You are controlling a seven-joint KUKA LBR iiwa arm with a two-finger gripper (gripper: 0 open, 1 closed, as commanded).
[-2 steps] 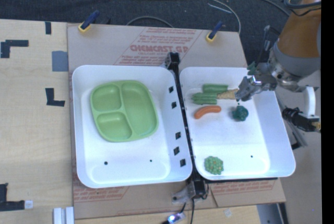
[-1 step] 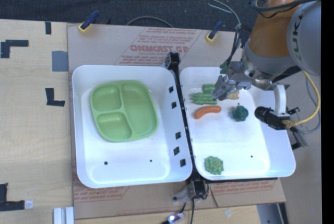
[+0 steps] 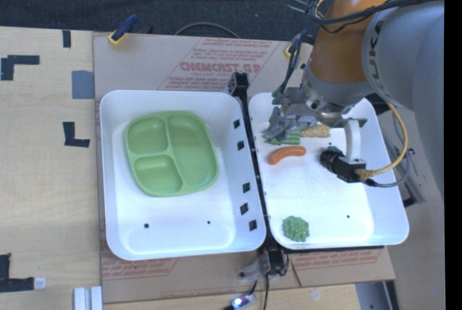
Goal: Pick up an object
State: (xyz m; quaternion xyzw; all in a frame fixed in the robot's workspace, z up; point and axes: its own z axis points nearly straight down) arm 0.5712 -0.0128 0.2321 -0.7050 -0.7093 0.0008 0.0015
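Near the front edge of the right white bin (image 3: 390,233) lies a knobbly green ball (image 3: 295,227). Further back, towards the bin's left wall, rests a smooth orange sausage-shaped toy (image 3: 287,154), probably light, stiff and a little slippery, so best pinched across its narrow middle. Just behind it, the gripper (image 3: 279,131) hangs over a small green piece (image 3: 291,137); whether it is open or closed I cannot tell.
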